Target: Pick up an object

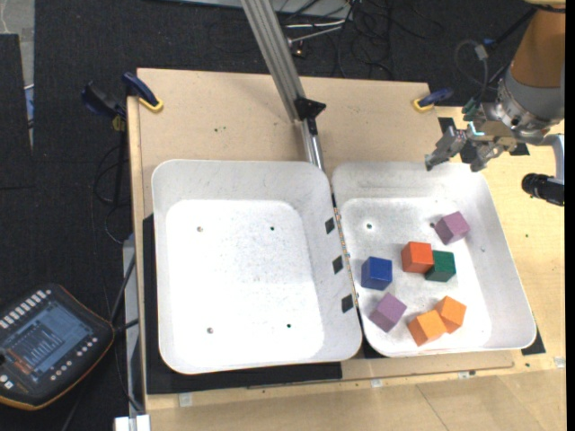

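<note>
The right bin holds several small blocks: a purple one near the back, an orange-red one touching a dark green one, a blue one, another purple one, and two orange ones at the front. My gripper hangs above the bin's far right corner, well apart from the blocks, with its fingers spread and nothing between them.
The left bin sits beside the right one on the wooden bench. A slanted metal pole ends at the gap between the bins' far edges. Clamps grip the bench's back corners. A teach pendant lies at lower left.
</note>
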`<state>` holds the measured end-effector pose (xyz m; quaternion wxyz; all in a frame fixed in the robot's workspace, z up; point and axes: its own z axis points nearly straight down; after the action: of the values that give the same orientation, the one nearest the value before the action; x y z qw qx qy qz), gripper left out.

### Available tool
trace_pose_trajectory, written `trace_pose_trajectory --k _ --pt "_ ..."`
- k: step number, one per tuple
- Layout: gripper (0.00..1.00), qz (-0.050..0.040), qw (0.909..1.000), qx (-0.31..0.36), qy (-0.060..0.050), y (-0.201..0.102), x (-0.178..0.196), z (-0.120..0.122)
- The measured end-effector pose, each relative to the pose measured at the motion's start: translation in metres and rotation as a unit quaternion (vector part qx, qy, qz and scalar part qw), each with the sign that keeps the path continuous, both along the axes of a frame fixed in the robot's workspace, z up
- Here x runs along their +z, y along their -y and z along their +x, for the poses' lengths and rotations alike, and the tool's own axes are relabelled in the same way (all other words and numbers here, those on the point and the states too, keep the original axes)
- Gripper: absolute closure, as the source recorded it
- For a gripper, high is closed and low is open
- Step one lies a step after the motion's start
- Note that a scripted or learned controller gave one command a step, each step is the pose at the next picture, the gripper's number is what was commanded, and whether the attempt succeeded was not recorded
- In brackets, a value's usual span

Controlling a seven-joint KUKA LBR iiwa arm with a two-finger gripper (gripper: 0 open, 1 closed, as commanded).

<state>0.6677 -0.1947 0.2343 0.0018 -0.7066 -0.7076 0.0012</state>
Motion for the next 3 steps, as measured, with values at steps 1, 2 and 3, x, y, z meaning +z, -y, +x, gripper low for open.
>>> trace_pose_trajectory --k 1,2,3 --pt "0.0 -0.0007 1.0 0.001 0.001 0.0 0.003 0.0" --pt "0.0 -0.0004 1.0 0.001 0.001 -0.01 -0.045 0.0" --pt "0.0 -0.0004 1.0 0.001 0.0 -0.009 -0.088 0.001"
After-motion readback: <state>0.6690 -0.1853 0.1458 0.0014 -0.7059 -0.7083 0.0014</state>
